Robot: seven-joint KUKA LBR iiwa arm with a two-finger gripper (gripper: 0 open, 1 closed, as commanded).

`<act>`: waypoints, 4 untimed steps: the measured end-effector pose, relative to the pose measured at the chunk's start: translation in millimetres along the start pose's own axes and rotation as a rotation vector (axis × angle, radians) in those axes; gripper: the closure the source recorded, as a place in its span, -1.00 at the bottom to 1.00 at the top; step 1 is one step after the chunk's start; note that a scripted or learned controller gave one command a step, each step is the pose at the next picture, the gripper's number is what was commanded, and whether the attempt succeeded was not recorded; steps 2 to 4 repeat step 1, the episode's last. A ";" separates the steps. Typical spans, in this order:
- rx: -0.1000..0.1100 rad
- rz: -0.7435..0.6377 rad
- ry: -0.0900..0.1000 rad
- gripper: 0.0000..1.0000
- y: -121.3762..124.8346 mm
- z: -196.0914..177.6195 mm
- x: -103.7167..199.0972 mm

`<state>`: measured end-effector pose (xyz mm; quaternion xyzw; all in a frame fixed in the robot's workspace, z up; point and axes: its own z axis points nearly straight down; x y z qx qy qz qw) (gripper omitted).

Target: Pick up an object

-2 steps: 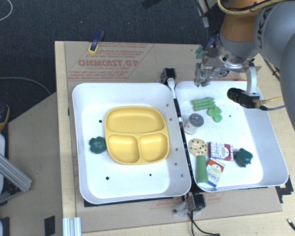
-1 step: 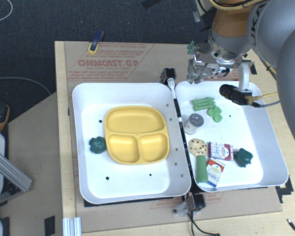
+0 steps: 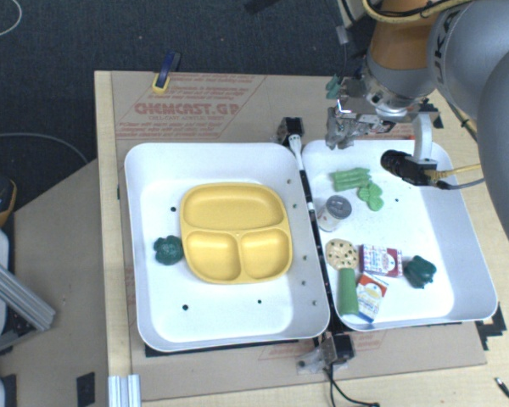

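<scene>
Hovering with the gripper (image 3: pixel 346 136) above the far left corner of the right-hand bin (image 3: pixel 458 253), close to the divider between the two bins on the table (image 3: pixel 110 142). Cannot tell from this slant whether it is spread or closed; seeing nothing held in it. Judged as the approach step, with no pick made yet. Nearest candidates, just in front of it: a green pod-shaped toy (image 3: pixel 351 178) lying flat on the bin floor, a smaller green piece (image 3: pixel 372 197) just beside that, and a grey round cap (image 3: pixel 334 208) near the divider. Farther forward: a cookie (image 3: pixel 341 253), a green cylinder (image 3: pixel 348 291), a red and white packet (image 3: pixel 380 261) and a dark green toy (image 3: pixel 420 270). Over in the left-hand bin (image 3: pixel 144 193): a yellow divided plate (image 3: pixel 236 231), well apart from the gripper. Next, probably: settle on one target, likely the pod, centre over it, line up across its narrow width, and descend without nudging the neighbouring piece.
</scene>
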<state>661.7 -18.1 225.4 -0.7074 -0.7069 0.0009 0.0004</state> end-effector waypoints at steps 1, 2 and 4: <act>-0.004 -0.002 0.000 1.00 9.4 9.1 10.5; -0.004 -0.002 0.000 1.00 9.4 9.1 10.5; -0.004 -0.002 0.000 1.00 9.4 9.1 10.5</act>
